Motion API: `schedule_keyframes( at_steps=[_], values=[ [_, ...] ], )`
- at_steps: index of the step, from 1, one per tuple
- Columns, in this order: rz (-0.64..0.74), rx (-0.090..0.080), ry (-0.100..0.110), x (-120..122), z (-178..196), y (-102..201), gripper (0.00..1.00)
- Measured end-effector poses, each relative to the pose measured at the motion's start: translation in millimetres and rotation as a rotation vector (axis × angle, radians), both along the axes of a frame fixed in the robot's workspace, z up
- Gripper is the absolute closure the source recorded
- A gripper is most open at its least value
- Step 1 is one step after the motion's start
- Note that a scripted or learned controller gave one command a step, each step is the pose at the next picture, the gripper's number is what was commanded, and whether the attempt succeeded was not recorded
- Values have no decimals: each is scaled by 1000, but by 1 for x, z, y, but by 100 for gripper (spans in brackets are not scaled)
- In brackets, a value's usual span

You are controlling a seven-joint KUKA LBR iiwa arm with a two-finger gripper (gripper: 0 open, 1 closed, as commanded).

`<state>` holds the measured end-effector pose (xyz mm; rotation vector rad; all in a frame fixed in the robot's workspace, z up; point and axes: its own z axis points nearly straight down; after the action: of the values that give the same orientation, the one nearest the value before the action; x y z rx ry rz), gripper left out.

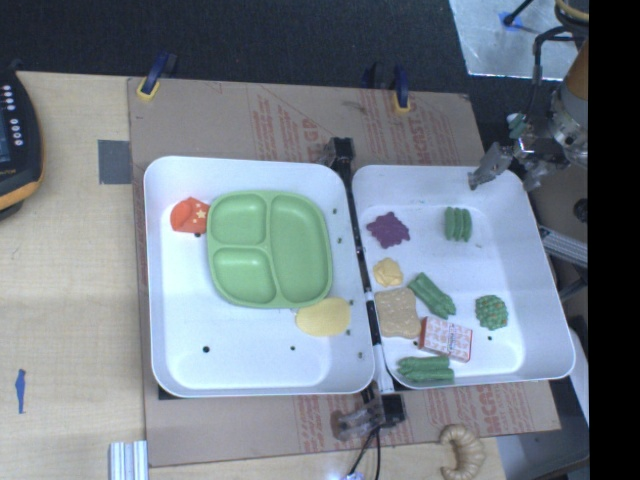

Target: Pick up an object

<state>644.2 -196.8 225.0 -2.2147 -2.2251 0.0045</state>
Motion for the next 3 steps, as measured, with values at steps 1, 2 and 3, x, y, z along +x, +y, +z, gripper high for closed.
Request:
schedule_keyframes(
  at_steps=[1, 2, 3],
  values=[
    [-1, 2, 12, -10, -126, -15, 0],
    [2, -1, 0, -6, -107, -15, 100],
    [3, -1, 1, -6, -107, -15, 0]
  ],
)
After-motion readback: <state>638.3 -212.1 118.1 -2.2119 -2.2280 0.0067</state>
